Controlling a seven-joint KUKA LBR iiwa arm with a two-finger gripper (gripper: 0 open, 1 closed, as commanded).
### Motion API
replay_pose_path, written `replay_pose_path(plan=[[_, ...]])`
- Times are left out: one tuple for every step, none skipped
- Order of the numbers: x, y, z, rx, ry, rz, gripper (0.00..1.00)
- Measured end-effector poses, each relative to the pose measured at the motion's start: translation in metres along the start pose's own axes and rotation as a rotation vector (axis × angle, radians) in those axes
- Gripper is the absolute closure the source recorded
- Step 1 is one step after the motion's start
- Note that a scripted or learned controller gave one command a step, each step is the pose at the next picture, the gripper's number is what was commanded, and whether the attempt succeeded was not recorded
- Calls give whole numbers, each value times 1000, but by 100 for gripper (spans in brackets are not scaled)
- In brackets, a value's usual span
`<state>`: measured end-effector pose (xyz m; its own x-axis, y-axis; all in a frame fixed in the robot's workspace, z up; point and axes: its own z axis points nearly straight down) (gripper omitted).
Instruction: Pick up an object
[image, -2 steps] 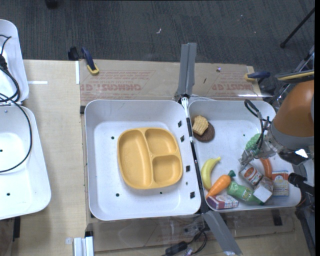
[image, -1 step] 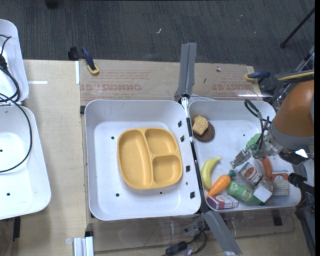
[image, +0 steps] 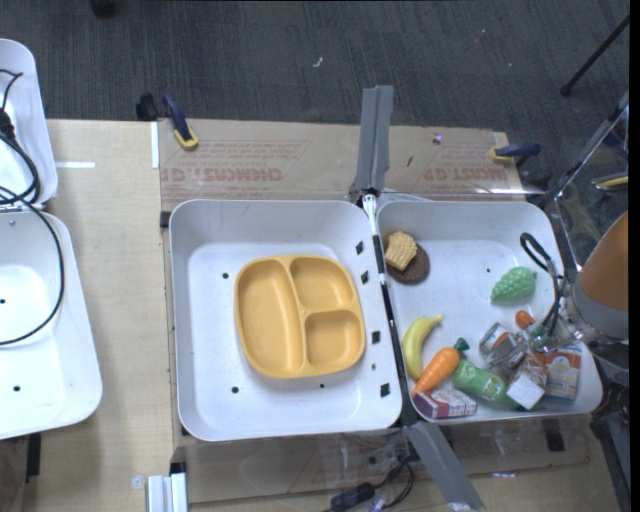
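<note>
The right bin (image: 470, 235) holds a pile of small objects. A yellow banana (image: 418, 340) and an orange carrot (image: 438, 367) lie at its near left. Beside them are a green bottle (image: 482, 383), a pink carton (image: 445, 404) and a white carton with a picture (image: 562, 373). A crinkled silver piece (image: 500, 343) and a small red-orange item (image: 524, 319) lie just left of my gripper (image: 547, 335), which is low over the bin's near right corner. A green bumpy toy (image: 514, 285) sits farther back. A tan waffle on a brown disc (image: 404, 256) lies at the back left.
The left bin (image: 200, 300) holds a yellow three-part plate (image: 299, 315). A grey divider post (image: 375, 140) rises between the bins at the back. A black cable loop (image: 538, 253) hangs by the arm, whose orange band (image: 612, 268) is at the right edge.
</note>
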<state>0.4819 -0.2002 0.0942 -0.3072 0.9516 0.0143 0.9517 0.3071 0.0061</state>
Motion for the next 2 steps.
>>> replay_pose_path(plan=[[-7,-5,-7,4,-13,13,100],[-24,71,-141,6,-17,52,100]])
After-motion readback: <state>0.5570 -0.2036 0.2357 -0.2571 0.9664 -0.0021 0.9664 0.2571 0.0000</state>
